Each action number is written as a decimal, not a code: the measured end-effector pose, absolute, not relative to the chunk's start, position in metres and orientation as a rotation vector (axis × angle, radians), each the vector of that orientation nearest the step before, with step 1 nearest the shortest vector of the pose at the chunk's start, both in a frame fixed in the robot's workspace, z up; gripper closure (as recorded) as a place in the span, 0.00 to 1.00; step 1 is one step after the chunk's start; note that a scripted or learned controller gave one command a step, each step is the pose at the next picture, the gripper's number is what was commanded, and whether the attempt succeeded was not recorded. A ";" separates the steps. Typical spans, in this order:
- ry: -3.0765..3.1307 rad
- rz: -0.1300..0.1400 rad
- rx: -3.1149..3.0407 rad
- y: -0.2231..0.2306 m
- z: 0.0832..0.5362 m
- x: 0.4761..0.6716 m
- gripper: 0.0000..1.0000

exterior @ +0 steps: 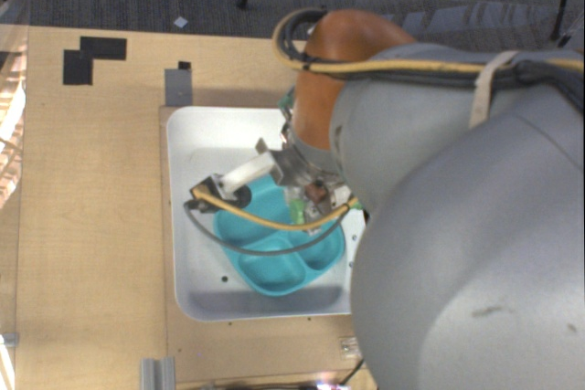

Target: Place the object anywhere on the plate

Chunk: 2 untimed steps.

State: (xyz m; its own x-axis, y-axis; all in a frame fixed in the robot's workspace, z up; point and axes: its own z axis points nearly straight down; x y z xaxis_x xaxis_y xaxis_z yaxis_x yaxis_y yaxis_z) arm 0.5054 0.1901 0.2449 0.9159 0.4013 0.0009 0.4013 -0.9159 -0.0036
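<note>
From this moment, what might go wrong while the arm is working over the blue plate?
1. The gripper sits low over the blue plate, with a small green thing just below it; whether it is gripped is unclear, so it may fall beside the plate.
2. The loose cables hang across the plate and could drag it or snag.
3. The plate lies near the white bin wall, leaving little margin.

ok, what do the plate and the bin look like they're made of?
Plate: likely moulded plastic, teal, smooth with a soft sheen, raised dividers between compartments. Bin: probably white plastic, possibly coated metal; rounded corners, faintly glossy walls. Neither can be confirmed from the look alone.
</note>
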 end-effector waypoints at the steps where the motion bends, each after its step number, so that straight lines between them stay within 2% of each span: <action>1: -0.378 -0.001 -3.116 0.236 0.239 0.575 1.00; 2: -0.320 -0.015 -3.119 0.237 0.119 0.583 1.00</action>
State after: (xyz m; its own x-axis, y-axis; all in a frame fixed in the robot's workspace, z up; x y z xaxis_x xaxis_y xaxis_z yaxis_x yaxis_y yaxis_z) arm 0.5828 0.2366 0.1189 0.9792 0.2029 0.0103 0.2029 -0.9792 -0.0050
